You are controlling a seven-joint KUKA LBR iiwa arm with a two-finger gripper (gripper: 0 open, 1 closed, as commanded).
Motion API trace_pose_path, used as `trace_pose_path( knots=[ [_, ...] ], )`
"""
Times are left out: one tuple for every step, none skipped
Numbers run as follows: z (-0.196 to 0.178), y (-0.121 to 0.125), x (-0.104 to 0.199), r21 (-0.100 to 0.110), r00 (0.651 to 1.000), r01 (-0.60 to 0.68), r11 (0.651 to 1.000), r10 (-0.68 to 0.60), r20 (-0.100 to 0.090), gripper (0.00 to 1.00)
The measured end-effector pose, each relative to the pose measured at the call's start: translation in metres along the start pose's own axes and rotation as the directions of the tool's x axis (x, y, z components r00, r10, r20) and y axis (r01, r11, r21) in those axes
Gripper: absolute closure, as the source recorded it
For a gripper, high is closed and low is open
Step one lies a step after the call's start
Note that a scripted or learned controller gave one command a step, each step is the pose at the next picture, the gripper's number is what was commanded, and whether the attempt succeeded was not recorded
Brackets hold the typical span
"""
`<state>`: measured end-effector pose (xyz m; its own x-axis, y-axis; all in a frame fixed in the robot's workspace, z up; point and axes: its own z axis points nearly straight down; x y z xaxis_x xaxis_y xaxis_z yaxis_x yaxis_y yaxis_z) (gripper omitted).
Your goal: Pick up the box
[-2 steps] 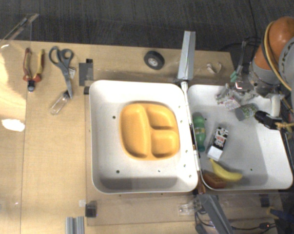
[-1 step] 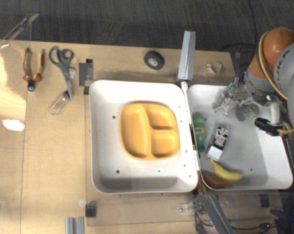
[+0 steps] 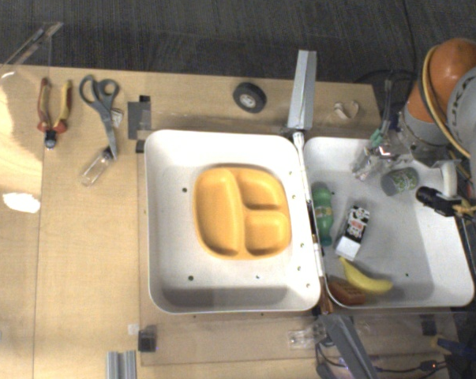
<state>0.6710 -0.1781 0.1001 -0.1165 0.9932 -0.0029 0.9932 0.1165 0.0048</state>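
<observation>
I get one fixed camera, high above the bench (image 3: pixel 64 290), looking down at a slight slant; both white bins, left bin (image 3: pixel 163 212) and right bin (image 3: pixel 427 275), sit mid-frame, arm (image 3: pixel 451 93) entering at right, dark floor along top

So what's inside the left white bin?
A yellow divided tray lies in the left bin, with three compartments and nothing visible in them. What is under the tray is covered.

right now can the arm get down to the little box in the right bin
Probably yes. The box lies flat on the right bin floor with open space above; the green bottle and banana lie near but apart. The gripper hovers at the bin's far edge.
</observation>
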Motion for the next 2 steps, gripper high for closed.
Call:
trace_pose_path(
  knots=[
    [-0.086, -0.052, 0.084, -0.003, 0.995, 0.100, 0.995, -0.100, -0.002, 1.00],
    [-0.135, -0.053, 0.122, -0.003, 0.999, 0.044, 0.999, -0.044, -0.002, 1.00]
  ],
)
